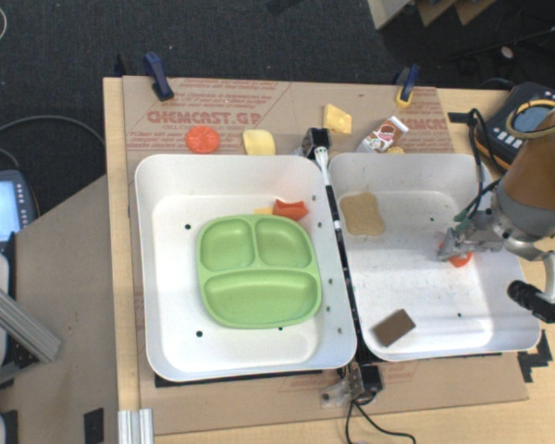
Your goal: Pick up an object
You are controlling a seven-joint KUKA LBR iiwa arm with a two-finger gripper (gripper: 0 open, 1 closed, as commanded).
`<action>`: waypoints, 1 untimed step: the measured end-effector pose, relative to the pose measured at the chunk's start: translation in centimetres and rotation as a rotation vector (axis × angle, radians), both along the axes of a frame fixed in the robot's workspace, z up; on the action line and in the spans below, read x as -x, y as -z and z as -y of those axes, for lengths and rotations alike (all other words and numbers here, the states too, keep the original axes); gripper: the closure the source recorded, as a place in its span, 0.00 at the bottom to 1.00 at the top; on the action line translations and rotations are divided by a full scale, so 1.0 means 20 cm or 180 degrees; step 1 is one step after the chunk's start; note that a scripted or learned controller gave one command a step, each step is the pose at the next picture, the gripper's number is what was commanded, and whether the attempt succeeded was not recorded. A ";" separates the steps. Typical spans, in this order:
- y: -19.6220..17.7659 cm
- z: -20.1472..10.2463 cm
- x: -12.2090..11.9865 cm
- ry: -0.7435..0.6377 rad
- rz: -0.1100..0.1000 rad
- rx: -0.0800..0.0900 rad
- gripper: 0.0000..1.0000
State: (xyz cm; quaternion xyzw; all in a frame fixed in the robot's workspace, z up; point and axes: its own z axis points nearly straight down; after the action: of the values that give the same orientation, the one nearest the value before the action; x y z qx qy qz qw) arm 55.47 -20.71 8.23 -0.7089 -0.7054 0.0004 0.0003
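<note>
My gripper (457, 246) reaches in from the right and hangs low over the right bin (416, 169), right above a small red-orange object (460, 260) that lies on the bin floor. A tan flat piece (362, 215) rests in the bin's far left part. A brown block (393, 326) sits near the bin's front wall. In the left bin (162, 248) lies a green divided plate (257, 270), with an orange piece (291, 209) just behind it.
Behind the bins, on the brown board, lie a red disc (203, 139), a yellow piece (258, 141), a yellow wedge (337, 118) and a small red-and-white packet (383, 135). Blue clamps (157, 75) hold the board's far edge. A black bar (324, 188) divides the bins.
</note>
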 end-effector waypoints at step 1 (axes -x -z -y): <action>-0.02 -0.10 0.00 -0.0018 0.0005 0.0001 0.00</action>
State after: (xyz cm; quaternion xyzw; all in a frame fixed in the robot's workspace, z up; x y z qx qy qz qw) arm 55.48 -18.67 8.59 -0.7068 -0.7074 -0.0001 -0.0003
